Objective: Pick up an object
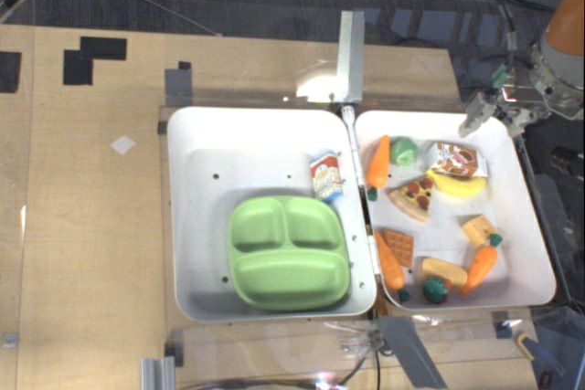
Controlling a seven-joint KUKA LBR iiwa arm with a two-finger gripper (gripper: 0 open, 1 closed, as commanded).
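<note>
The right bin (539, 274) holds several toy foods: an orange carrot (377, 161), a green vegetable (404, 151), a pizza slice (413, 197), a yellow banana (460, 186) under a red-and-white packet (454, 161), a cheese wedge (476, 228), a second carrot (481, 264), a bread roll (442, 269), a waffle (397, 245) and a small broccoli (435, 289). My gripper (479, 117) hangs at the bin's far right corner, above the rim and up and right of the packet. Nothing shows between its fingers.
The left bin (196, 151) carries a green divided plate (289, 253) and a small snack packet (326, 177) near the divider. A metal post (351, 59) stands behind the bins. The arm with its orange band (562, 36) comes in from the upper right.
</note>
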